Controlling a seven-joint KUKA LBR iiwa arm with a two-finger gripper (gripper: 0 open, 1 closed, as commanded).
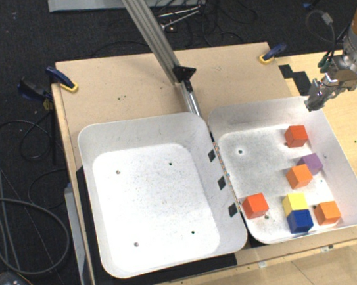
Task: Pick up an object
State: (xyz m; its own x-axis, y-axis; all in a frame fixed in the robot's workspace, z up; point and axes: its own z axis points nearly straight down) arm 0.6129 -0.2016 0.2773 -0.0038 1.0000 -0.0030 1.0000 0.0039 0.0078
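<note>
Plywood worktop (pixel 131 89), blue-yellow clamps at its back corners, on dark carpet strewn with cables. Two shallow matte white bins: left bin (pixel 93 151) speckled, right bin (pixel 254 117) holds the blocks: orange cubes (pixel 296 135), (pixel 298 175), (pixel 255 205), (pixel 326 212), a purple one (pixel 312 163), yellow (pixel 294 203) touching blue (pixel 300 220). Gripper (pixel 314 100) at right bin's far-right rim, nothing seen held; finger state: cannot tell.

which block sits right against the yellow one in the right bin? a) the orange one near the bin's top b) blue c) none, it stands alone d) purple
b: the blue block lies directly below the yellow block in the camera view, their edges meeting, near the lower rim of the right bin; the purple block sits further up, beside an orange block.
</note>
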